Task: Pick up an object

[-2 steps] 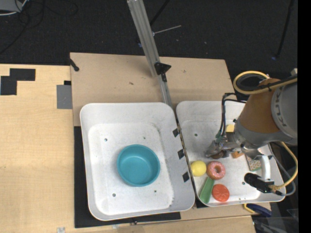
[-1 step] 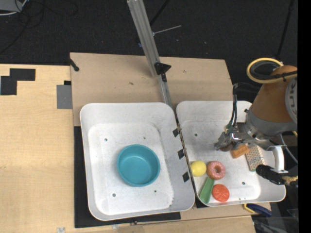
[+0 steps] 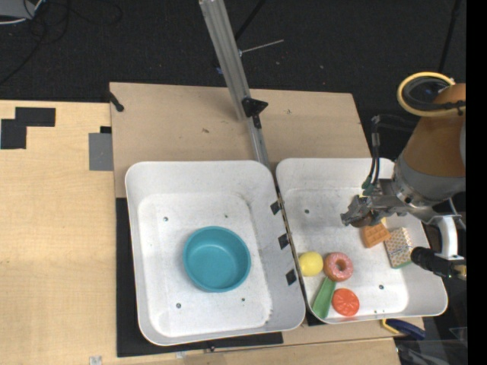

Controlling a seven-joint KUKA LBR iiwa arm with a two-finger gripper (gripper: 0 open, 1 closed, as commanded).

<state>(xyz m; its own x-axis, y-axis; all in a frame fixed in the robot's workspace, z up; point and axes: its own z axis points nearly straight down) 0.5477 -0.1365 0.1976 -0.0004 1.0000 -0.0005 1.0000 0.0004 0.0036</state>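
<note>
One orange block (image 3: 374, 236) lies just beneath the claw (image 3: 364, 214) — whose opening I cannot tell.

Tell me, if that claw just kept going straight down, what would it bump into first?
Probably the orange block, which lies right beside the gripper in the right bin. Depth is hard to judge from above, so it might reach the bin floor next to it instead.

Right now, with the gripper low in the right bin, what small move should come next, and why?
Probably a short descent onto the orange block. The gripper sits right at its upper-left edge in the right bin, with nothing visibly between its fingers. The donut and yellow ball lie farther away.
</note>
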